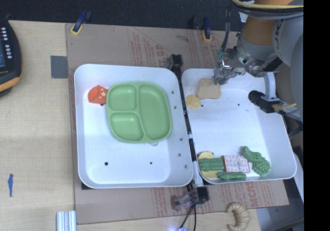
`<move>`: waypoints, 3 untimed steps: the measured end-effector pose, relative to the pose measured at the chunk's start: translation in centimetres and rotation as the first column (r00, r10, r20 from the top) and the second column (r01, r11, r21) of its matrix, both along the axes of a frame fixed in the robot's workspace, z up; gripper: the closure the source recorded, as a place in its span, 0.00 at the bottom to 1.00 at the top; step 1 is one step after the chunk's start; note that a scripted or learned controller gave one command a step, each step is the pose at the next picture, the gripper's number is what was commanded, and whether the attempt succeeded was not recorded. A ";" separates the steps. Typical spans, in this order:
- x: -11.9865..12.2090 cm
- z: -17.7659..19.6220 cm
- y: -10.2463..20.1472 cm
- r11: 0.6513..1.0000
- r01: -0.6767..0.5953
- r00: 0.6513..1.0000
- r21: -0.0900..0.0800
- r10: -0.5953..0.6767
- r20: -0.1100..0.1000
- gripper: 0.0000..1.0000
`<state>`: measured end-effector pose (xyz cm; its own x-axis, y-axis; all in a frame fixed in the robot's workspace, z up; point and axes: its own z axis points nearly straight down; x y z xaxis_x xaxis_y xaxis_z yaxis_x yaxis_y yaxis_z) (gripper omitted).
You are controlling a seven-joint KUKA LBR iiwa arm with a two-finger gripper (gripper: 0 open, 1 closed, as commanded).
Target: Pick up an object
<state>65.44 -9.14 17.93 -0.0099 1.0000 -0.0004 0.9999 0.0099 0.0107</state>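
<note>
In the camera view, you have the gripper (223,72) low in the upper middle-right of the frame, at the far left corner of the right bin (278,137). Its tip sits right at the top edge of a flat tan slice of toast (208,90); whether it touches the toast is too small to tell, and you cannot tell from here how its tips are set, so do not count this as a hold.

The likeliest failure is a scrape. The toast looks flat and thin and lies against the bin floor, so the tips could close on nothing or only nudge it along. It also lies near the bin's far wall and the divider between the bins, so a push could jam it into the corner or tip it up against the rim.

Watch the small yellow piece (193,102) just beside the toast, down and left of it; a sideways shove could drive one into the other.

At the lower edge of the same bin, a green bean pod (256,160), other green pieces (211,164) and a red-and-white packet (236,163) crowd together, well apart from the gripper.

In the left bin (93,170), the green divided plate (139,112) and the red piece (97,94) lie far from any risk.
</note>
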 end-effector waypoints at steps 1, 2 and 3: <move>-6.5 -2.8 -1.9 1.000 0.009 1.000 0.000 -0.009 -0.022 1.00; -0.3 6.0 -0.3 1.000 0.003 1.000 -0.001 -0.003 -0.003 1.00; -2.3 1.0 1.9 1.000 0.002 1.000 0.000 -0.002 -0.020 1.00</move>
<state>63.18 -7.27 18.91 -0.0076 1.0000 0.0001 0.9999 0.0076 -0.0089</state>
